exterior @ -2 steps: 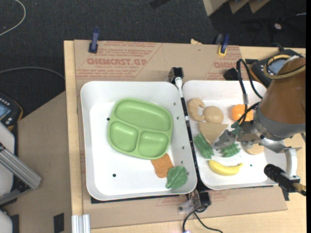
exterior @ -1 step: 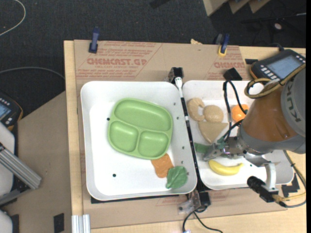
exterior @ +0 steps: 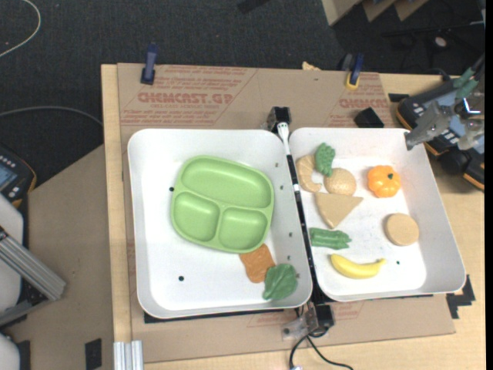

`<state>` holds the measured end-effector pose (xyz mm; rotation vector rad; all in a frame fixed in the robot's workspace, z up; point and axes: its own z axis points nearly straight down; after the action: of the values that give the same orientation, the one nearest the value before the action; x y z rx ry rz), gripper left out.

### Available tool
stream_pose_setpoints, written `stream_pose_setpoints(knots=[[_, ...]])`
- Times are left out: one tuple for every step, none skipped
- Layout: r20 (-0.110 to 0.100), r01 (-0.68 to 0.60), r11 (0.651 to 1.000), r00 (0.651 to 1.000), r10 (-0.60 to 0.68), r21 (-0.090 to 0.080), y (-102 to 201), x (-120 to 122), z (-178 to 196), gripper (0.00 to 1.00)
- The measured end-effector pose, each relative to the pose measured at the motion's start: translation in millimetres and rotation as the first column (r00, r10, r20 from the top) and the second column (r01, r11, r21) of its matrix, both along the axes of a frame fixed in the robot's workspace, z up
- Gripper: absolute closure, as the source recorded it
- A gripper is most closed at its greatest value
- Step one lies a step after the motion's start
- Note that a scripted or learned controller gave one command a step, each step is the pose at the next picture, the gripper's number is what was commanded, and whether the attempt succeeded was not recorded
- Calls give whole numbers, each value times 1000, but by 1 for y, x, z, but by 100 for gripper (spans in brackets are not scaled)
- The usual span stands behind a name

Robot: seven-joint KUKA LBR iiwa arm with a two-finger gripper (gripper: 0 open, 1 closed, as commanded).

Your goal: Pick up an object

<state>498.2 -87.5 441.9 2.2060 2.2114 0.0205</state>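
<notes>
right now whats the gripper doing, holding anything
Gripper: at the right bin's far right corner, above the rim, nothing seen in it; open or shut cannot be told.

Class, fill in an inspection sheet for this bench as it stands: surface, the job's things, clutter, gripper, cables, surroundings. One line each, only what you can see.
Surface: brown board bearing a left bin and a right bin, side by side.
Job's things: right bin holds an orange pumpkin, a banana, a round biscuit, a tan wedge and green vegetable pieces. Left bin holds a green divided plate, an orange piece and a green leafy piece.
Clutter: two clamps on the board's far edge.
Gripper: gripper at the right bin's far right corner; fingers unclear.
Cables: white cable on the floor, far left.
Surroundings: dark carpet.
</notes>
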Motion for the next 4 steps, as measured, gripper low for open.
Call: stream_pose_setpoints(knots=[[-16,2,1000,1000,-2,0,0,-1,2,100],[-34,2,1000,999,-2,5,22,-9,-100,100],[1,0,1000,1000,0,-1,20,51,103,100],[-34,8,1000,999,-8,4,-9,7,-11,100]])
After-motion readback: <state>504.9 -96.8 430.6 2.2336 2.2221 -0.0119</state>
